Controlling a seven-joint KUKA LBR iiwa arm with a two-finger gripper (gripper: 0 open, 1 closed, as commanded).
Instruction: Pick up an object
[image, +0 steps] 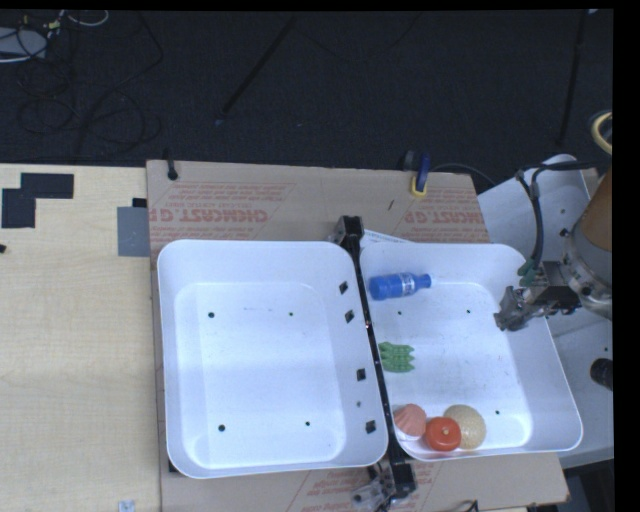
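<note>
Five small items sit in right bin (545, 390): blue bottle (399, 286) at far-left corner, green toy (396, 357) mid-left, three round pieces at near edge. Bottle prob light, stiff, slick plastic; grab across mid-body. Gripper (512, 312) over right rim, jaws state: cannot tell.

Even, soft overhead light; white bins (260, 270) bright, dark floor (300, 80) murky, slightly grainy, faint shadows

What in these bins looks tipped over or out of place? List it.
The blue bottle lies on its side near the right bin's far left corner instead of standing. The green item and the three round pieces at the near edge look settled. Nothing appears spilled or broken.
</note>
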